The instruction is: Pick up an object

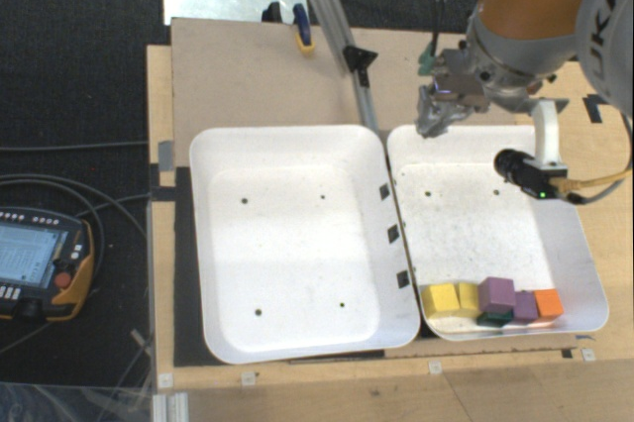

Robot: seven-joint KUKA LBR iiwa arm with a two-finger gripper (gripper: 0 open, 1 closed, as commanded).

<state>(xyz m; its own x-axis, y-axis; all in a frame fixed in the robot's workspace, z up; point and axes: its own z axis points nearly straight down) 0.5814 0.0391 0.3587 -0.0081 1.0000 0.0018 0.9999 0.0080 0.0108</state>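
Hovering over the far rim of the right bin (pixel 570 242), the arm's claw (pixel 433 123) carries nothing — whether it's spread or pressed together, I cannot tell. The pick seems not yet begun. Small blocks (pixel 492 299) — yellow, purple, green, orange — huddle in the bin's near corner.

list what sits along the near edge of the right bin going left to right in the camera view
yellow block → second yellow block → purple block → smaller purple block → orange block
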